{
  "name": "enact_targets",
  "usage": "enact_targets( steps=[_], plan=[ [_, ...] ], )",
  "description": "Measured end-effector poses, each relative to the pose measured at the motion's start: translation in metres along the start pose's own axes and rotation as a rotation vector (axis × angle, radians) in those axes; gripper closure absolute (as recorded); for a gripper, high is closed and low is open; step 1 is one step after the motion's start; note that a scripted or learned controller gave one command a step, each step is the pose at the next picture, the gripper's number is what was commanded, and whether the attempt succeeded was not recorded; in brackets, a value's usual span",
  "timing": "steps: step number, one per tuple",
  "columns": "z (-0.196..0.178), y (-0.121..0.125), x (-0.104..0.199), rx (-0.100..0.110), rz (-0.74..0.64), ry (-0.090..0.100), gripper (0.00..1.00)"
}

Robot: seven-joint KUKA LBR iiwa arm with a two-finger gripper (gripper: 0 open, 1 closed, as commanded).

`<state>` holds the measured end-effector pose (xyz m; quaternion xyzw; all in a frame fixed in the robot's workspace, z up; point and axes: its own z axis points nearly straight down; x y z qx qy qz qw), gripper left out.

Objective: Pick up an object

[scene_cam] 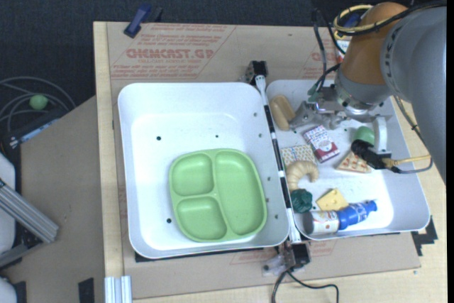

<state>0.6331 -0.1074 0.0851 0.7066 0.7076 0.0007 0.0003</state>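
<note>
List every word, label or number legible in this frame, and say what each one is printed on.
"CHEMCAST GP", red print on the brown protective sheet under the bins, behind the left bin; the last letters are faint.
Smaller red lines around that print: too blurred to read.
More red print on the sheet near the right bin: partly hidden, unreadable.
Red-and-white packet and blue bottle in the right bin: markings too small to read.

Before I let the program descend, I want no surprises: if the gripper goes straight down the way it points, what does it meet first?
Probably the small red-and-white packet, lying just below the gripper in the right bin. Depth is unclear from this slanted view, so it could miss and reach bare bin floor beside it.
</note>
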Motion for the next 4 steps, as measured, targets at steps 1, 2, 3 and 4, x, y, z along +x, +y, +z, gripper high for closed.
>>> enact_targets(
  steps=[1,2,3,4],
  plan=[
    [0.001,-0.041,-0.01,0.004,0.002,0.0,0.0],
    [0.001,-0.069,-0.013,0.003,0.002,0.0,0.0],
    [-0.009,-0.069,-0.013,0.002,0.002,0.0,1.0],
    [-0.1,-0.059,0.077,0.0,-0.001,0.001,1.0]
  ],
)
